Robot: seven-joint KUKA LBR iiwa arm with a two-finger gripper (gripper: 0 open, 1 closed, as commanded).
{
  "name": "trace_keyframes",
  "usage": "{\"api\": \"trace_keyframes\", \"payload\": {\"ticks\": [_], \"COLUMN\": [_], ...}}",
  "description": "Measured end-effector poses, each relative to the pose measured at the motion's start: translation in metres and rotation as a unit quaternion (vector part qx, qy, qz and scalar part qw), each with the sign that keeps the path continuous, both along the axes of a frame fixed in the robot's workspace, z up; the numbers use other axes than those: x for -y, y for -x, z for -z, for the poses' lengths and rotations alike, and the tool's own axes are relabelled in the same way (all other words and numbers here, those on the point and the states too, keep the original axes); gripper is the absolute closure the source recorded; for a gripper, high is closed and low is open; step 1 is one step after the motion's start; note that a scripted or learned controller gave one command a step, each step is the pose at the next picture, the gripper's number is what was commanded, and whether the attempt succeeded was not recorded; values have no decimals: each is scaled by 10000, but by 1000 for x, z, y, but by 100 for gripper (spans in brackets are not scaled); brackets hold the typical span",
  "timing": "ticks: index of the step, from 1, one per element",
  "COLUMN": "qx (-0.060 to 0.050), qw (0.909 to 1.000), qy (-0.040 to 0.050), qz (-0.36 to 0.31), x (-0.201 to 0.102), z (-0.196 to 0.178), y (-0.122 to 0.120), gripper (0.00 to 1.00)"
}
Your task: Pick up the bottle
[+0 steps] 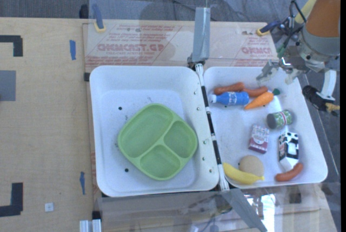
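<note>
Blue bottle (231, 99) w/ white cap, green plate (157, 141), orange carrot (259, 100)

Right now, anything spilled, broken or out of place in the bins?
Nothing stands out. The blue bottle lies on its side in the right bin among the carrot, can and banana, all loose but intact. The green tray sits askew in the left bin. The gripper hovers at the right bin's far corner.

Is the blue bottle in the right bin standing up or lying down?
Lying down. The bottle rests on its side on the right bin floor, white cap toward the divider, between a hot dog and a carrot.
</note>
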State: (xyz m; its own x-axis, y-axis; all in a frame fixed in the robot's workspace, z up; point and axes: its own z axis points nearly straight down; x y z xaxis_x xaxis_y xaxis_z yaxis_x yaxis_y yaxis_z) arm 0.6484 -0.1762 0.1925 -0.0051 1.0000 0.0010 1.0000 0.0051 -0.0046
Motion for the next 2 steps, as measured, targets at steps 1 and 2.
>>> {"api": "trace_keyframes", "payload": {"ticks": [1,2], "qx": [149,7], "qw": [9968,9912], "qy": [34,120], "qz": [-784,-1315], "x": [-33,-46], "z": [81,91], "y": [14,-6], "gripper": [0,0]}}
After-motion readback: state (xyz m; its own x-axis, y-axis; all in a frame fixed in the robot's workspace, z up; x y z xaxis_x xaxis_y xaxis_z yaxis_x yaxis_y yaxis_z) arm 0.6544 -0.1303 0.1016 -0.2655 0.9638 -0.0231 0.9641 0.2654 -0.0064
